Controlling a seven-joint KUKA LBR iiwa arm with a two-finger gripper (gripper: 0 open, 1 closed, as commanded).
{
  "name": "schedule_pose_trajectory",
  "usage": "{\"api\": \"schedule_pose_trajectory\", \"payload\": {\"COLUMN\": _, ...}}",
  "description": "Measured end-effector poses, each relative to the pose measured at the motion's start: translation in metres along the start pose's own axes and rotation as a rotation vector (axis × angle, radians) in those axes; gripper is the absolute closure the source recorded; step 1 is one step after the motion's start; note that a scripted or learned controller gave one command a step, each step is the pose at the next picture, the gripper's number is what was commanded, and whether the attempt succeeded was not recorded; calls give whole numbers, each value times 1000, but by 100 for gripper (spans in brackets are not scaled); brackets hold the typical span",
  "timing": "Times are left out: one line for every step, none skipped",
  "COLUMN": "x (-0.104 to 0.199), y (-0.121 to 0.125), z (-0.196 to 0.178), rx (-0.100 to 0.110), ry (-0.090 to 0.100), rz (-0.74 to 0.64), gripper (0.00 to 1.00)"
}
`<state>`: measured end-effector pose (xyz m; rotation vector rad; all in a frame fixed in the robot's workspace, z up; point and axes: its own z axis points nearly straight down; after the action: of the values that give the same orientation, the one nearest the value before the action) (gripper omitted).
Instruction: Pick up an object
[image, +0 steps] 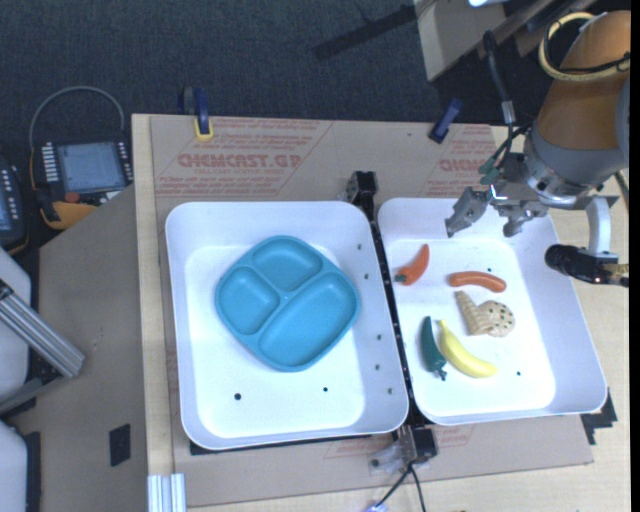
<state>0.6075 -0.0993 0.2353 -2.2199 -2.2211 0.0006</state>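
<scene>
Camera view: banana (466, 356) lengthwise from upper left to lower right.

Left bin (190, 330): divided plate (287, 301). Right bin (560, 370): pepper (413, 264) far left, sausage (477, 281) right of it, banana (465, 355) nearest.

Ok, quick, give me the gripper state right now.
Gripper: open, holding nothing, above the far end of the right bin, apart from the toy food lying in it.
</scene>
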Motion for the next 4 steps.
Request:
{"api": "schedule_pose_trajectory", "payload": {"x": -2, "y": 4, "z": 44, "rx": 5, "ry": 0, "rz": 1, "gripper": 0}}
{"api": "schedule_pose_trajectory", "payload": {"x": 2, "y": 7, "z": 107, "rx": 5, "ry": 1, "rz": 1, "gripper": 0}}
{"api": "schedule_pose_trajectory", "payload": {"x": 0, "y": 11, "z": 145, "rx": -10, "ry": -3, "rz": 2, "gripper": 0}}
{"api": "schedule_pose_trajectory", "payload": {"x": 0, "y": 12, "z": 133, "rx": -16, "ry": -6, "rz": 3, "gripper": 100}}
